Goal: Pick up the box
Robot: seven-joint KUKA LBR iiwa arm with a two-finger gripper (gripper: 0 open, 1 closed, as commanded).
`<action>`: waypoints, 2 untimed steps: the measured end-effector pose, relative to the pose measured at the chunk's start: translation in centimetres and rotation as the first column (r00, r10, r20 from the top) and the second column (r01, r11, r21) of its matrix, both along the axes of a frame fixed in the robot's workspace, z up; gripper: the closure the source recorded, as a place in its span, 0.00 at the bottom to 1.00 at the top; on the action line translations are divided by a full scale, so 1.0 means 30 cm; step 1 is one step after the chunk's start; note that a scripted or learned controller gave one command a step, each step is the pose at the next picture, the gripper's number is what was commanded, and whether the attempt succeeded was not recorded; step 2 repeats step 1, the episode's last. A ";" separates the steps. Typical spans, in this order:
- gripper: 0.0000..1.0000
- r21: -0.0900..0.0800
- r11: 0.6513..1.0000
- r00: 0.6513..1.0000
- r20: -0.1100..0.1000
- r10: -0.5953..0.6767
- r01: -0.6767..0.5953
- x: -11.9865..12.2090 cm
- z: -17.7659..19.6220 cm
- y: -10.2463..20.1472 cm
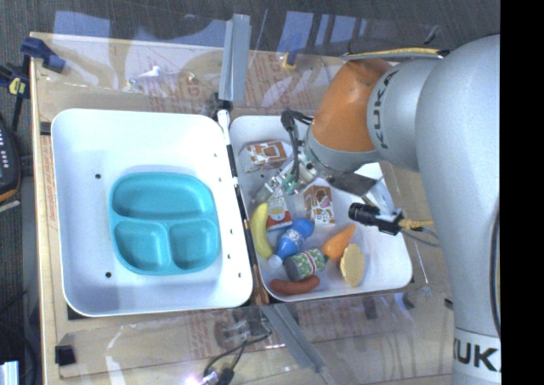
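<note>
The claw (287, 178) hangs low in the right bin (393, 266), fingers apart, holding nothing. The box (319, 202) sits beside it, not yet picked up.

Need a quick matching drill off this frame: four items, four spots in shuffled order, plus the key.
Items:
1. blue divided tray
2. banana
3. sausage
4. carrot

Places:
A. near edge of the right bin
B. lying in the left bin
C. right of the blue bottle
D. along the right bin's left wall

Pairs: 1-B, 2-D, 3-A, 4-C
</note>
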State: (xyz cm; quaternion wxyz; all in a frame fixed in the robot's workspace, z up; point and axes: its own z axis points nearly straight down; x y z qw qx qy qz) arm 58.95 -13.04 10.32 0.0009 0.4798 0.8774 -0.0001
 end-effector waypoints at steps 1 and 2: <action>1.00 0.001 1.000 1.000 -0.002 0.017 -0.017 0.145 0.298 0.175; 1.00 0.001 1.000 1.000 -0.002 0.017 -0.017 0.145 0.298 0.175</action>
